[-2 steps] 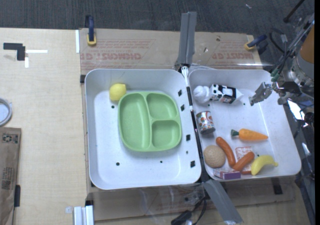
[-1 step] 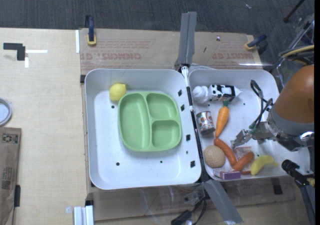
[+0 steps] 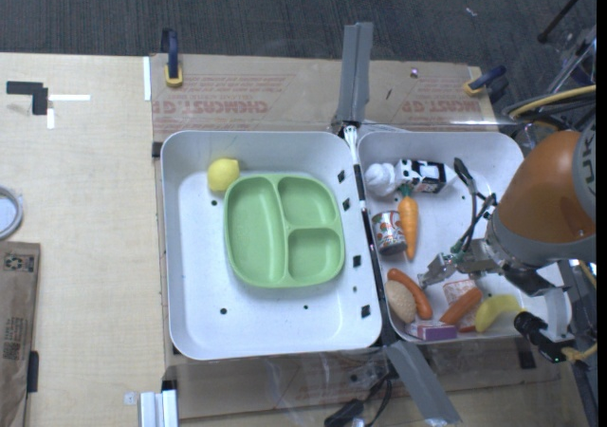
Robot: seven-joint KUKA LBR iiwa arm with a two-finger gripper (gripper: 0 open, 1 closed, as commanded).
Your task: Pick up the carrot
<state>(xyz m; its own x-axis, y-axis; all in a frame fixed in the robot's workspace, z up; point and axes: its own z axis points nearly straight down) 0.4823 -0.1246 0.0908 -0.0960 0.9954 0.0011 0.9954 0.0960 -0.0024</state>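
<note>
Carrot [image 3: 409,221] lies in the right white bin [image 3: 493,148] on a wooden bench [image 3: 76,216].

The desk [image 3: 76,188] looks like pale wood with a smooth, matt face. A brown cardboard sheet [image 3: 285,98] lies behind the two bins, dull and printed in red. Both bins [image 3: 190,254] look like white plastic with a soft sheen. The green divided plate [image 3: 285,229] is smooth plastic, faintly glossy. The carrot [image 3: 409,222] has a smooth orange plastic look, and so does the yellow lemon [image 3: 223,174]. The small can [image 3: 388,232] shows a shiny metal rim. The arm's orange band [image 3: 555,188] is glossy, and the hand [image 3: 446,269] looks like bare metal
</note>
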